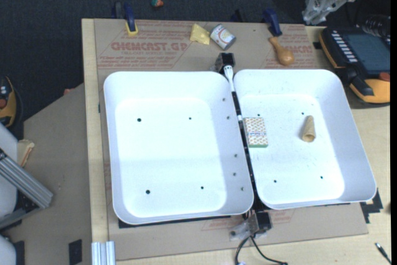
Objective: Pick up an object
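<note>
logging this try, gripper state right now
gripper: up at the top right, off the bins, nothing between its fingers; open or shut cannot be told

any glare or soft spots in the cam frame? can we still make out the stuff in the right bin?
Camera view: even lighting; the left bin is nearly blown out, with a faint shadow across its lower half. The patterned box and tan cone in the right bin read clearly with little shadow. The gripper at top right is soft.
</note>
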Available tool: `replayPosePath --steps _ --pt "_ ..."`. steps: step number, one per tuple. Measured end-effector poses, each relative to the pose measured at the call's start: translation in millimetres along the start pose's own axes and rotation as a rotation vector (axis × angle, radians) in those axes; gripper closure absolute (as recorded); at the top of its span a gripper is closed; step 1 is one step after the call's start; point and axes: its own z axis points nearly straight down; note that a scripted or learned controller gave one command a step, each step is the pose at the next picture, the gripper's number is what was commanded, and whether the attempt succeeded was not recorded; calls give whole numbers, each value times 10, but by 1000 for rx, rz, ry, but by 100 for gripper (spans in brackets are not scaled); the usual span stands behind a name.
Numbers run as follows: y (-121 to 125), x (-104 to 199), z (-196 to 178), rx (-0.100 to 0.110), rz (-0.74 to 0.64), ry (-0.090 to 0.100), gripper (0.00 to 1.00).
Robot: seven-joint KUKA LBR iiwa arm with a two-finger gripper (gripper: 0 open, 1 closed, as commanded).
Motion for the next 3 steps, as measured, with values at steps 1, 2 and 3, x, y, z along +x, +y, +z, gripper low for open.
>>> replayPosePath --steps 1,2,3 --pt "-273 406 888 30 2 3 100" --pt "-199 2294 1660 28 -9 8 100" --pt "-35 2955 1724 16 0 5 100"
